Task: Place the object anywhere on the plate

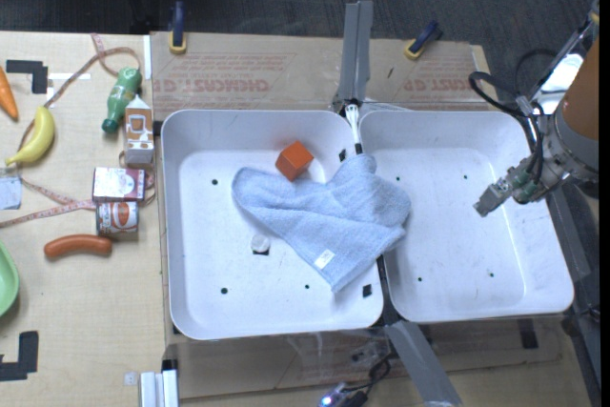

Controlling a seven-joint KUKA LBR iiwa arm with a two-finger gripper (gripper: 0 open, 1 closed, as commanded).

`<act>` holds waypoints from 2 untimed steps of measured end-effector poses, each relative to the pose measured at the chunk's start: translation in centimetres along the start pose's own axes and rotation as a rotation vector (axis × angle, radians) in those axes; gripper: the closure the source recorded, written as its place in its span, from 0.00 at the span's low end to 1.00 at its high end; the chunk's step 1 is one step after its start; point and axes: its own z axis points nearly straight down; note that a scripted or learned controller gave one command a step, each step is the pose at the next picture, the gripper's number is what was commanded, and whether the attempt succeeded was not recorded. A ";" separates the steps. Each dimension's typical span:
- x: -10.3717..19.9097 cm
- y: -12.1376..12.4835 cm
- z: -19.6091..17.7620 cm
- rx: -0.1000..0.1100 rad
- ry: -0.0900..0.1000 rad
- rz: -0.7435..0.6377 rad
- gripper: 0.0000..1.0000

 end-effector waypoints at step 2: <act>-11.5 -6.0 2.1 -0.002 -0.001 0.456 1.00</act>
